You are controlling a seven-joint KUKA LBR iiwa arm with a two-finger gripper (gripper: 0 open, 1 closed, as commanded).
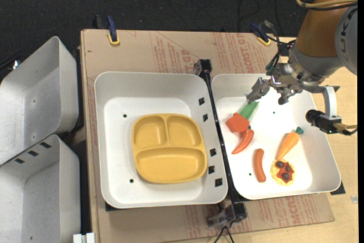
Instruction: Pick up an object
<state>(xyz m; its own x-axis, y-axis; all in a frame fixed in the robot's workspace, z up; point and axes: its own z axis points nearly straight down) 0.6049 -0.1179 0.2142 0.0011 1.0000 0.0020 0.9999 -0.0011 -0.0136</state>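
In the right bin [318, 179] lie several toy foods. A red strawberry-like piece with a green stem [239, 120] rests at the bin's left, and a red chili [244, 141] curves just below it. A red sausage [259, 164] lies lower, beside a small pizza slice [283, 172], and an orange carrot [288, 144] slants above that slice. My gripper [272, 89] hovers over the bin's upper part, above and right of the green stem, fingers spread open with nothing between them.
The left bin [114, 139] holds a yellow divided plate [169, 147]. A black divider with clips runs between the bins [211, 116]. White containers [34, 122] stand left of the bench. The arm's orange band [324, 14] looms at upper right.
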